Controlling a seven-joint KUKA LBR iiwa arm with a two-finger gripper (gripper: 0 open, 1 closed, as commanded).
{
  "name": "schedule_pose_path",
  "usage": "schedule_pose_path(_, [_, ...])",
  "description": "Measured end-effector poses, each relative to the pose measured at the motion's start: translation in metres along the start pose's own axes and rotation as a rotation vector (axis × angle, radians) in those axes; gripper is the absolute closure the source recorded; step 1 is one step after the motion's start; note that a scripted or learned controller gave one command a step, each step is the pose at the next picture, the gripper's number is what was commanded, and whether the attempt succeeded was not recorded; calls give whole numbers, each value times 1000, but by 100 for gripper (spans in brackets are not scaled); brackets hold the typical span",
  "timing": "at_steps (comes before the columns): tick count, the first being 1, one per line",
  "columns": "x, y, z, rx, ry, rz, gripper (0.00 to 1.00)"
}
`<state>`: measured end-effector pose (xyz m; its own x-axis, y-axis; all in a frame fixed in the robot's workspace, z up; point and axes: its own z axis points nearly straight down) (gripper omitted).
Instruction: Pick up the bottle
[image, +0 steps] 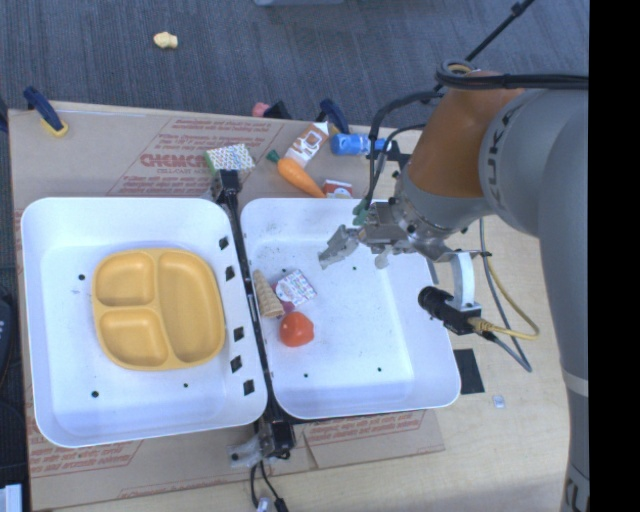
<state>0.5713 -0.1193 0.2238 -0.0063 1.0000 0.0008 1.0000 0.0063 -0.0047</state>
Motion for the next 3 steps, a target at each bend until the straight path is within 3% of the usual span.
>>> schedule_pose_path(1, [0,0,-10,2,0,-4,100])
schedule_pose_path(2, [81,-31,33,1,0,68,100])
schedule_pose_path(3, [92,-95,33,1,0,-19,100])
